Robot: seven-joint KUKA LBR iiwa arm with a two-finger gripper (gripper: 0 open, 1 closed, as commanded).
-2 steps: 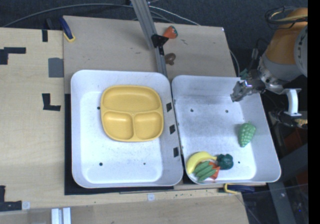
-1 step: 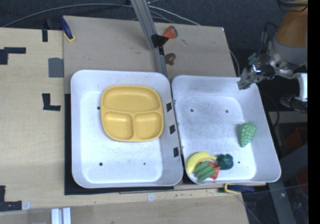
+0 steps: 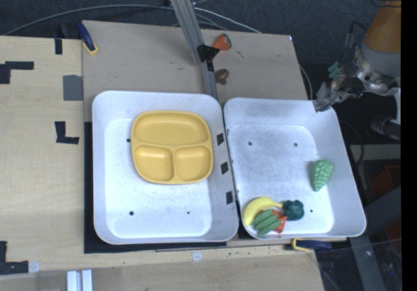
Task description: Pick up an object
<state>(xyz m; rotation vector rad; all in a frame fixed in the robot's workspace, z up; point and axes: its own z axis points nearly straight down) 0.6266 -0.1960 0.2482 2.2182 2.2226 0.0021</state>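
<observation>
Gripper poised off the right bin's far corner

Gripper (image 3: pixel 324 97) sat at the far right corner of the right bin (image 3: pixel 273 114), just over or beside its rim, at the end of the grey arm (image 3: pixel 381 42) with its orange band reaching in from the right. Its dark tip was small and blurred, so whether it was wide or narrow could not be told, and nothing was seen in it.

With the right bin as the landmark: a green bumpy toy (image 3: pixel 320 174), something like a bunch of grapes, lay inside it against the right wall, well apart from the gripper and nearer the front. At the bin's front edge a small white bowl (image 3: pixel 251 224) held a yellow banana (image 3: pixel 258 206), green pods (image 3: pixel 266 220) with a bit of red, and a dark green piece (image 3: pixel 294 209) like broccoli on its right side. These were the things on hand to be picked up, all lying in the bin's front half. The rest of the bin floor was bare white, speckled with grey marks.

Touching the right bin's left wall stood the left bin (image 3: pixel 111 172), and in its far half rested a yellow divided plate (image 3: pixel 172 146) with three compartments. Beyond both bins, a grey metal bar (image 3: pixel 186 10) slanted up from the seam between them, with a small orange object (image 3: pixel 223 41) just beside its clamp. A blue-and-yellow clip (image 3: pixel 86 38) sat on the bench board (image 3: pixel 143 55) far to the left of the right bin.
</observation>
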